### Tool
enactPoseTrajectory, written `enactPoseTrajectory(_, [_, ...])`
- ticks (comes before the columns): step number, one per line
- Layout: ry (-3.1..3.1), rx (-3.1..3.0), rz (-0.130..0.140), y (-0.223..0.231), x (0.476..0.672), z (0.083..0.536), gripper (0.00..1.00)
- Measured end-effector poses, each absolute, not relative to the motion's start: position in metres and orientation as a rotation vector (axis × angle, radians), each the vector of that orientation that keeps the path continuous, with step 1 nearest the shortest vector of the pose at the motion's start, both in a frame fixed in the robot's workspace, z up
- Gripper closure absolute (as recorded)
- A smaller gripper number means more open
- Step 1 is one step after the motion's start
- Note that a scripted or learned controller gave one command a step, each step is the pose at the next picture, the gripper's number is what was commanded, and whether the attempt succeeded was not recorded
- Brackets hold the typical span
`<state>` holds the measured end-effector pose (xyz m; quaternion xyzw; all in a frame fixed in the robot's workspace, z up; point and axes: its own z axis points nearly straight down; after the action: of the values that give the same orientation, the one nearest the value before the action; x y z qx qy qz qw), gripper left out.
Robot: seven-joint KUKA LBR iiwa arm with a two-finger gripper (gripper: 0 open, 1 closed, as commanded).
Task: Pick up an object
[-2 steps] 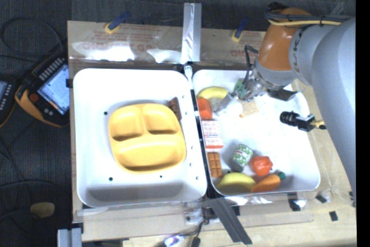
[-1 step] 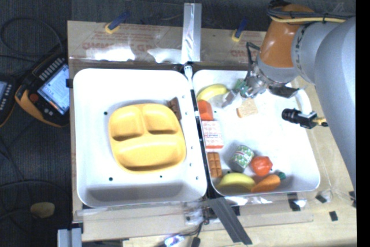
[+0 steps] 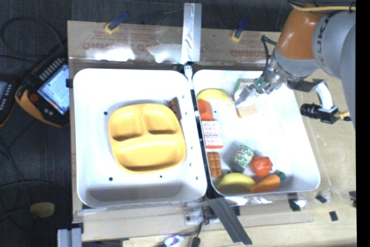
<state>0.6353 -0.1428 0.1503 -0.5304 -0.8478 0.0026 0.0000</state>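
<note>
My gripper hangs over the back of the right bin, reaching in from the right. Just below it a small tan block lies on the bin floor. A pale yellow rounded fruit sits to its left. Along the bin's left wall lie an orange-red piece, a white and red box and a brown waffle-like bar. At the front are a green and white can, a red tomato, a carrot and a yellow fruit.
The left bin holds a yellow divided tray with a small brown piece at its back right corner. A metal divider post stands behind the bins. A handheld pendant lies off the bench at left.
</note>
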Motion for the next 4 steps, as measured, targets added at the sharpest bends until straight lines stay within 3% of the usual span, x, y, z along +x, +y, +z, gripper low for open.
enactPoseTrajectory(1, [-2.806, -1.411, 0.004, -0.09, 0.617, 0.223, 1.0])
enactPoseTrajectory(2, [-2.596, -1.768, 0.006, -0.052, 0.635, 0.269, 1.0])
enactPoseTrajectory(3, [-2.684, -1.625, 0.006, -0.04, 0.558, 0.241, 1.0])
enactPoseTrajectory(4, [-2.903, -1.192, 0.002, -0.059, 0.501, 0.251, 1.0])
